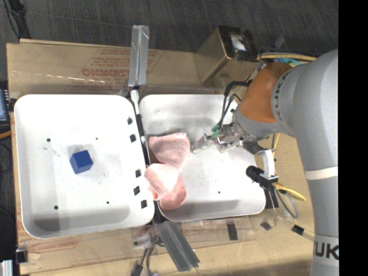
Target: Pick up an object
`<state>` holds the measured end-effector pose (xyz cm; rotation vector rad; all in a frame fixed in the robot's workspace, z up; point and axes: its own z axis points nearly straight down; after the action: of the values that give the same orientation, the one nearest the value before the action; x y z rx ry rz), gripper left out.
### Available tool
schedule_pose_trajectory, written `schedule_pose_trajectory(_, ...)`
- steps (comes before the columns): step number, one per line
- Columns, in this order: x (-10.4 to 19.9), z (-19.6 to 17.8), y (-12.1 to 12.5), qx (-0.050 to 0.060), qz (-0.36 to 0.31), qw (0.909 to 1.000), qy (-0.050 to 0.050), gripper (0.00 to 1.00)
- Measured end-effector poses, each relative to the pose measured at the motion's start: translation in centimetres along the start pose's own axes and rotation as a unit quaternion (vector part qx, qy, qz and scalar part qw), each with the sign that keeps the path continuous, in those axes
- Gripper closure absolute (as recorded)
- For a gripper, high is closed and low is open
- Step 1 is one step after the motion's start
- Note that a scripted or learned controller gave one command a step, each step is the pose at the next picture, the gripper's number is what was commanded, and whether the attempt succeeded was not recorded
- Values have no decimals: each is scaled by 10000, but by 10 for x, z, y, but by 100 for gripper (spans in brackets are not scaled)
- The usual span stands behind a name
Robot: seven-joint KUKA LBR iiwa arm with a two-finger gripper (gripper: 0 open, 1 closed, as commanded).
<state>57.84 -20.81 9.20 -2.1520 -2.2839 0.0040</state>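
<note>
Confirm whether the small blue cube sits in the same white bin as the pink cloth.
No. The small blue cube lies in the left white bin, while the pink cloth lies in the right white bin.

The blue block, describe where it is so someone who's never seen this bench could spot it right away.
Two white bins sit side by side; take the left bin, away from the arm. The blue block lies alone near the middle of its floor. It is small, hard-edged and blue, unlike the crumpled pink cloth in the right bin.

Bright, even overhead light; perhaps slightly soft.
</note>
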Motion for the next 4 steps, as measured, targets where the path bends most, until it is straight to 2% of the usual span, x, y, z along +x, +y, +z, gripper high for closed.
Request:
schedule_pose_trajectory(1, 1, -10, 0, 8, -13, 10000, 1, 100)
schedule_pose_trajectory(2, 0, -10, 0, 9, -14, 10000, -1, 0)
schedule_pose_trajectory(3, 68, 0, 42, -18, -709, 9975, -7, 0)
schedule_pose_trajectory(4, 107, -1, 61, -29, -1313, 9913, -18, 0)
